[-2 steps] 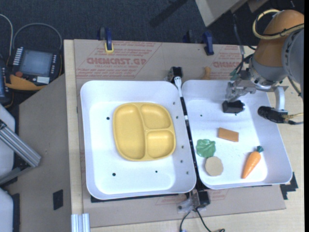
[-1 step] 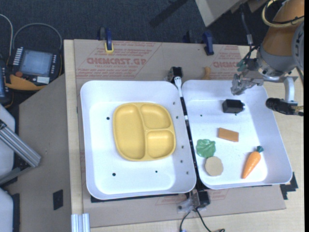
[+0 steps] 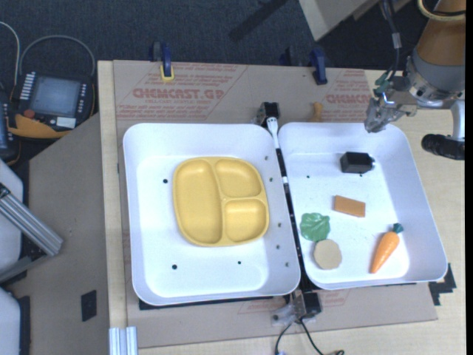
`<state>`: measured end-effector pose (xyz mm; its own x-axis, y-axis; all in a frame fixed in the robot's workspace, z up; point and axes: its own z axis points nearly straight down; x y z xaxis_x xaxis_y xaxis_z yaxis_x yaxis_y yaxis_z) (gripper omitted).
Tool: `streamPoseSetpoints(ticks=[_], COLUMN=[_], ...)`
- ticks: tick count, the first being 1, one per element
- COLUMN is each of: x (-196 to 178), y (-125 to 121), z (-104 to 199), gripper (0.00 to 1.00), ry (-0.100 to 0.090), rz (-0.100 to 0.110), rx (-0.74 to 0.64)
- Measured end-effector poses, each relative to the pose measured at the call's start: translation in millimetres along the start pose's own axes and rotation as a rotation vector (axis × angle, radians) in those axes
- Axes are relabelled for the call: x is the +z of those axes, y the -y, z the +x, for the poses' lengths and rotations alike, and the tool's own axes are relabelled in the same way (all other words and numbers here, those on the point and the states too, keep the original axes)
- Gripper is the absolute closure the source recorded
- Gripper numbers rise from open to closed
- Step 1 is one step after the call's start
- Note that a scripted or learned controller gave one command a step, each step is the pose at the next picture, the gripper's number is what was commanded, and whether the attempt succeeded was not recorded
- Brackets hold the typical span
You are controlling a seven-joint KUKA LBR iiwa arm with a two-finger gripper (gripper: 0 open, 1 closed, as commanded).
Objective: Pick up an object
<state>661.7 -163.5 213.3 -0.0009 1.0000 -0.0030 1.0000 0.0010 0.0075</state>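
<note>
- Gripper (image 3: pixel 378 118) position: above the far right corner of the right bin (image 3: pixel 414 198), over its rim, with the arm (image 3: pixel 440 50) reaching in from the right.
- Gripper state: fingertips point down and look close together, but at this size it cannot be told whether they are parted or closed. Nothing is seen between them.
- Task status: judged as not yet done. No object is lifted; every candidate lies on the bin floor.
- Candidates in the right bin:
  - black block (image 3: pixel 356 162), nearest the gripper, just below and left of it.
  - orange block (image 3: pixel 349 206), near the bin centre.
  - green piece (image 3: pixel 315 226), by the left wall.
  - tan disc (image 3: pixel 327 255), touching or just beside the green piece, on its near side.
  - carrot (image 3: pixel 386 249), tilted, by the near right side.
- Left bin (image 3: pixel 148 198): bears a yellow divided plate (image 3: pixel 220 200), well apart from the gripper.
- Remaining steps, as judged: select an object, centre over it, descend, close, lift. The black block calls for the shortest travel.
</note>
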Motion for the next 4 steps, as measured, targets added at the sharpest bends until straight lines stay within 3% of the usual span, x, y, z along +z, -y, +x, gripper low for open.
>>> streamPoseSetpoints(ticks=[1,2,4], x=[-66,-60,-46], y=[-1,-4,22], z=[0,57,165], gripper=[1.00,1.00,1.00], ry=[0.001,-0.005,-0.005], rz=[-0.003,0.009,0.011], rx=[0.000,-0.005,-0.005])
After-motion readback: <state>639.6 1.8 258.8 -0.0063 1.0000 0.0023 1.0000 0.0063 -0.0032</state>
